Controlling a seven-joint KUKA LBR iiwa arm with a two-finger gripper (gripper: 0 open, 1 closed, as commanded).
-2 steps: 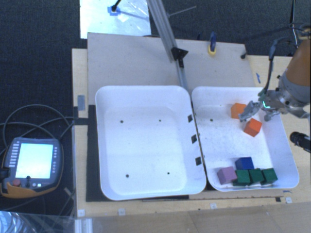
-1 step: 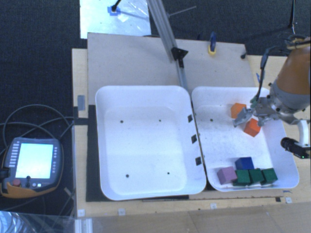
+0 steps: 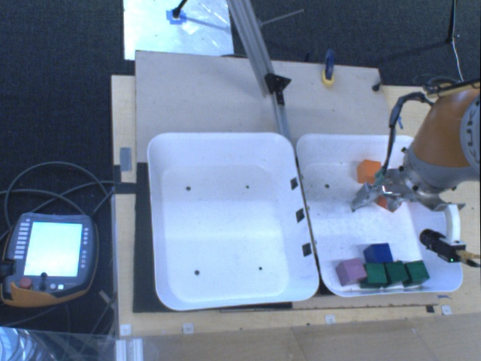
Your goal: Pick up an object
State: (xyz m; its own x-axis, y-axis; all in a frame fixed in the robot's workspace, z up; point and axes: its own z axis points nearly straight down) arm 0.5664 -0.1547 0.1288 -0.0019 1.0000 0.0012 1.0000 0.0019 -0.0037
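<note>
Reaching in from the right: arm [image 3: 451,138], grey with orange band, largely cut off by the frame edge. Gripper [image 3: 373,195] low over the right bin [image 3: 327,168], near its far side. Fingers pale against the white floor, blurred; open or closed, cannot tell. Just beside the gripper, an orange block [image 3: 368,170], partly masked by the wrist and a dark cable; touching the fingers or merely next to them, not clear. A second scrap of orange under the gripper, too small to identify.

Along the near wall of the right bin, a tight cluster: pink block [image 3: 349,271], blue block [image 3: 378,253], two green blocks [image 3: 375,274] [image 3: 415,272] with a third between, edges running together.

Left bin [image 3: 173,156] touching the right bin along a shared rim. Both on the counter [image 3: 225,89]. Off the counter's left side, a pendant [image 3: 49,258] on the dark floor, its cable looping out of frame. Slanting across the top, a grey pole [image 3: 252,32], upper end cut off.
</note>
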